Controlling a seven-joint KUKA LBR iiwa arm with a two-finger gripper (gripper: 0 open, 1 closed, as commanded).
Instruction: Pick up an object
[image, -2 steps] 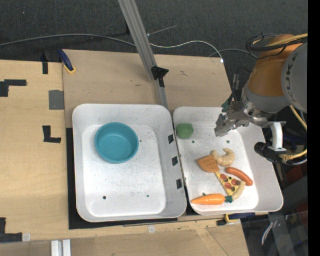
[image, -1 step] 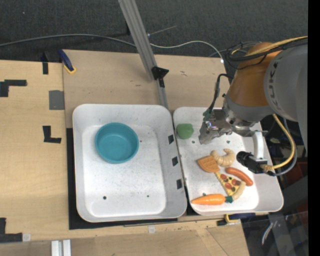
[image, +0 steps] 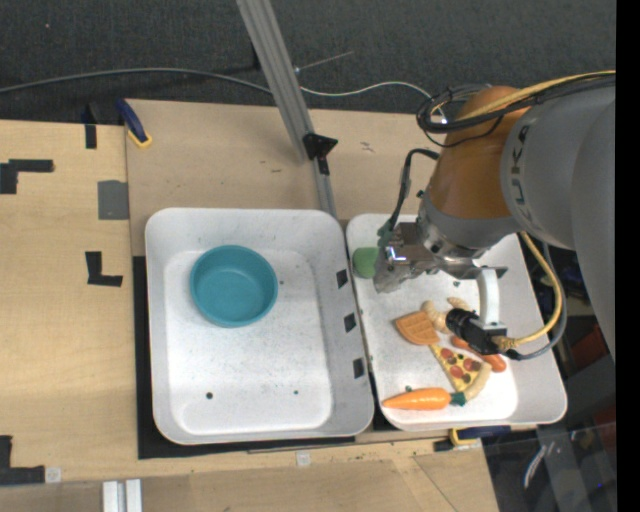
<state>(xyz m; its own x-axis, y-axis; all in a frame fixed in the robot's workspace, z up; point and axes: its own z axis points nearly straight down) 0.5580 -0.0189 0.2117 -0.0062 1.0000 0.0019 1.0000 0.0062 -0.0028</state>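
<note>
Where the arm (image: 480, 190) covers the right bin (image: 535, 400), the tool's (image: 392, 262) grip cannot be told, half-hiding a green object (image: 363, 261).

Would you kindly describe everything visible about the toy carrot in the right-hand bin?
The toy carrot is a smooth orange piece, plastic by its sheen, with a small dark green stub at its right end. It lies flat on the floor of the right bin, near the front edge, lengthwise across the view with its tapered tip pointing left. Its green end sits close against the pizza slice; whether they touch is unclear. The hand is well away, near the back.
</note>
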